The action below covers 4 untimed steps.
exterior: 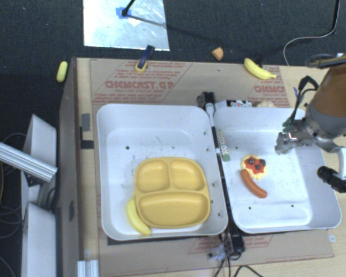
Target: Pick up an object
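you're looking at the approach step, the grey two-finger gripper (284, 142) (can't tell its state) hovering in the right white bin (326, 215), next needing to drop toward the orange-red toy sausage (254, 184).

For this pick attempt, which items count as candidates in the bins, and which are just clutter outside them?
Candidates in the bins:
- hot dog, right bin
- pizza slice, right bin
- yellow divided plate, left bin
- banana, left bin, beside the plate

Clutter outside the bins:
- second banana on the cardboard
- small orange piece on the floor
- yellow piece on the floor
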Tool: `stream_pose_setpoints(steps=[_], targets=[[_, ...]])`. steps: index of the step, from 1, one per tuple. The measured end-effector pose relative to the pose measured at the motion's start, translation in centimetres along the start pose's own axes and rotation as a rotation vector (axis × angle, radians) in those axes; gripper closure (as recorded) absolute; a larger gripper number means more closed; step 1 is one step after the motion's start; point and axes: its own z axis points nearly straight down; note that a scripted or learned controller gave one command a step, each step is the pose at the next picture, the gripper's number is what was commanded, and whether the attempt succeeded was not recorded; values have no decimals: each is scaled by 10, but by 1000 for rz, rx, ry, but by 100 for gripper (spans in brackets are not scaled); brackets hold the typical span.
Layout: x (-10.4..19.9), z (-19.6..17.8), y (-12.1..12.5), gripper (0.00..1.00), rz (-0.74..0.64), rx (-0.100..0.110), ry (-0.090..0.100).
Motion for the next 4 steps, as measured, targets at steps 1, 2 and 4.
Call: stream_pose_setpoints(steps=[1,2,4], targets=[[49,24,-12,100,-2,2,4],[48,23,-12,0,-1,2,3],[73,62,-48,100,-1,0,3]])
